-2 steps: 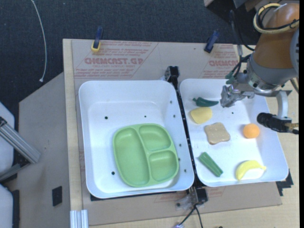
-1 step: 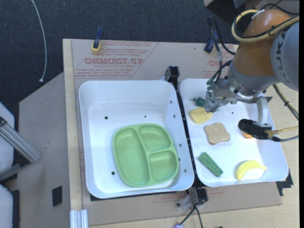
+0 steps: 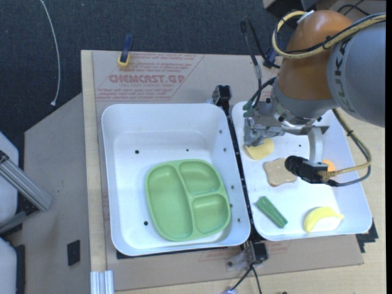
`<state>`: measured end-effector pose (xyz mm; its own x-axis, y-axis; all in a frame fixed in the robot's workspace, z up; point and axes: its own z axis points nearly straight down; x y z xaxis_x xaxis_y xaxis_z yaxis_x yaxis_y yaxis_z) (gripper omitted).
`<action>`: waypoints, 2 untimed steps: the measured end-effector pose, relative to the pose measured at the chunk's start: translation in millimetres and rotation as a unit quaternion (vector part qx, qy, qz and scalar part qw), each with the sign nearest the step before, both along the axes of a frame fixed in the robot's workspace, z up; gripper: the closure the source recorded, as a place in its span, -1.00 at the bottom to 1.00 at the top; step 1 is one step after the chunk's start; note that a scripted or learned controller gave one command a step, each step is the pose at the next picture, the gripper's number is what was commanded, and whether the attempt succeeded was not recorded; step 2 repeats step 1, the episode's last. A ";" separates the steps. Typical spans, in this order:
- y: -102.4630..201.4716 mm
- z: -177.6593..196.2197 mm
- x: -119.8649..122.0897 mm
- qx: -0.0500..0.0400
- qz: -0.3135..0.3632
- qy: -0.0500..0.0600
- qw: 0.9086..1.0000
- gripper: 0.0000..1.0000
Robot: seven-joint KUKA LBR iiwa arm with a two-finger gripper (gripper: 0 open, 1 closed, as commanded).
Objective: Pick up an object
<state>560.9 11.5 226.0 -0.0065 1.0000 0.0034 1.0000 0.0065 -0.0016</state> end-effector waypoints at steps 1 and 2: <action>51.9 -2.8 -5.1 0.000 0.000 0.001 1.000 1.00; 51.9 -2.8 -5.1 0.000 0.000 0.001 1.000 1.00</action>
